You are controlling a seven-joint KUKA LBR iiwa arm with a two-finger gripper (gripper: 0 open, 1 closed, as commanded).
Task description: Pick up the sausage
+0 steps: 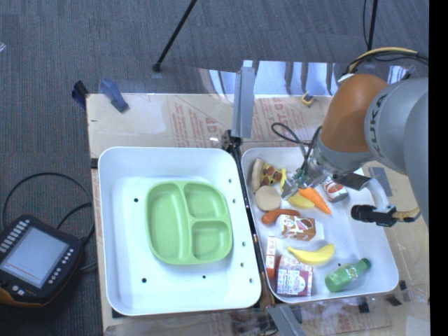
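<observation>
The sausage [278, 215], a short orange-red link, lies in the right bin [381, 247] near its left-centre, just below a round tan bun [267, 199]. My gripper [301, 183] hangs over the upper middle of that bin, up and to the right of the sausage and apart from it. It sits right above an orange carrot [318, 199] and a yellow piece [300, 201]. Nothing shows as held in it.
Around the sausage lie a pizza slice [270, 176], a printed packet [297, 227], a banana [312, 255], a red box [294, 279], a green bottle [346, 275] and a small can [336, 190]. The left bin [115, 187] holds a green divided plate [189, 222].
</observation>
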